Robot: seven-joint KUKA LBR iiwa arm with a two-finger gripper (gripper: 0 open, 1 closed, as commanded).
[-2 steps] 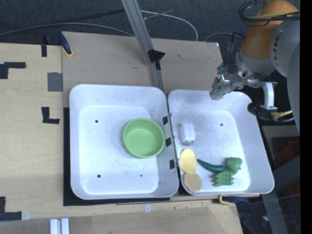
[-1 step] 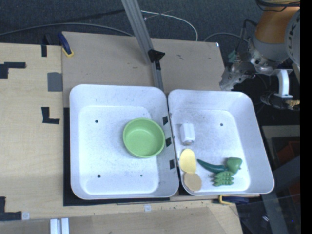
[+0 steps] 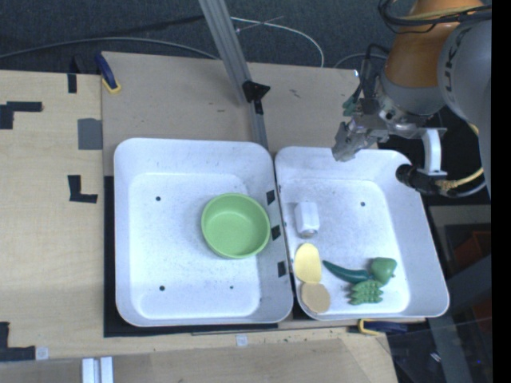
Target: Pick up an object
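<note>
On the table (image 3: 48, 238) two shallow white bins sit side by side. The left bin (image 3: 140, 214) holds a green bowl (image 3: 235, 226), upright, near its right wall. The right bin (image 3: 399, 238) carries the small things, all gathered toward its near edge and left wall. A small white block (image 3: 307, 218) lies close to the left wall, roughly midway along it. Just nearer than that lies a pale yellow oval piece (image 3: 308, 263), and touching its near end is a tan round piece (image 3: 315, 298) in the bin's near-left corner. To their right, a dark green long piece (image 3: 345, 272) runs toward a green rounded piece (image 3: 383, 268), the two seeming to touch, though the view is too coarse to be sure. Just nearer the bin's near edge lies a green ridged piece (image 3: 366, 293), close beneath them.

The arm (image 3: 435, 46) reaches in over the table's far right corner, its orange band uppermost. The jaws (image 3: 348, 148) hang at the far rim of the right bin, near its far-left corner, well apart from every item in that bin. Whether the jaws are apart or together cannot be told from this angle, as they show only as a grey tip. A grey pole (image 3: 227, 46) slants across the far side of the table toward the gap between the bins.
</note>
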